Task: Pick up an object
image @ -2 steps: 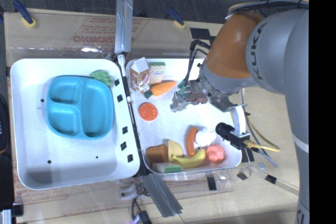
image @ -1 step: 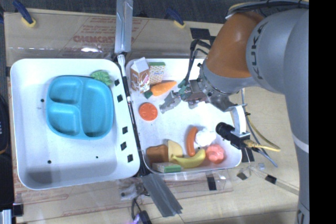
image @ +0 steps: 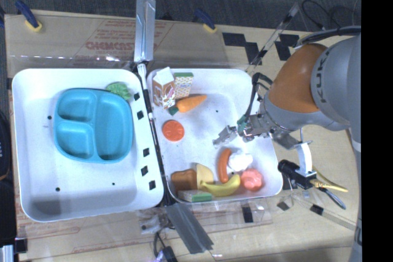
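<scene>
On the arm's orange band (image: pixel 293 86), dark letters "KUK", the rest cut off. On the cardboard sheet (image: pixel 110 40) behind the left bin (image: pixel 24 132), red print, seemingly mirrored and not legible. Print on the small carton (image: pixel 163 94) too fine to read.

Tool (image: pixel 230 134) over the middle of the right bin (image: pixel 209 80), open or closed impossible to tell from this angle. Just below it, a sausage (image: pixel 223 164) lying on the bin floor beside a white lump (image: pixel 240 162). Crowded along the near wall: banana (image: pixel 224 187), pink ball (image: pixel 252 179), cheese wedge (image: pixel 204 172), bread (image: pixel 183 179). Farther off, a carrot (image: pixel 190 103) and an orange disc (image: pixel 173 131). In the left bin, a blue divided plate (image: pixel 92 126).
</scene>
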Controlling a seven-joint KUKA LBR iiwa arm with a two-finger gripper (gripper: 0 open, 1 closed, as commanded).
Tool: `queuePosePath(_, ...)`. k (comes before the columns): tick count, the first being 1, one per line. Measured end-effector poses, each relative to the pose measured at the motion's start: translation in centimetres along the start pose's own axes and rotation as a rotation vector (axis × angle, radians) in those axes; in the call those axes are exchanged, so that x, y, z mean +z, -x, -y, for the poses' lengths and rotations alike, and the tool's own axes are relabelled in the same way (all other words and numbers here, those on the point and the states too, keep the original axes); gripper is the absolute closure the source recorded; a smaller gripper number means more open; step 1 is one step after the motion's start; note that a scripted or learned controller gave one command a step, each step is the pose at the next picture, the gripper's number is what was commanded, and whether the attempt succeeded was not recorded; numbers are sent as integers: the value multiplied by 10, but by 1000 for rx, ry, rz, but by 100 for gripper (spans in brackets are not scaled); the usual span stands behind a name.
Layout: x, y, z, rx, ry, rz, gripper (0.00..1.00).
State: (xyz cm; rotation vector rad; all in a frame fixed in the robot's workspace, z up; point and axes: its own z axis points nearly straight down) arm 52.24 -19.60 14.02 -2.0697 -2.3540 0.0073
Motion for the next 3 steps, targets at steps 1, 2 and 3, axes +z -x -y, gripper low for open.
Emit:
queuePosePath(1,50,-12,26,35,6,0,0)
queuePosePath(2,42,-11,25,32,4,1,100)
queuePosePath(3,-1,-19,26,25,5,0,100)
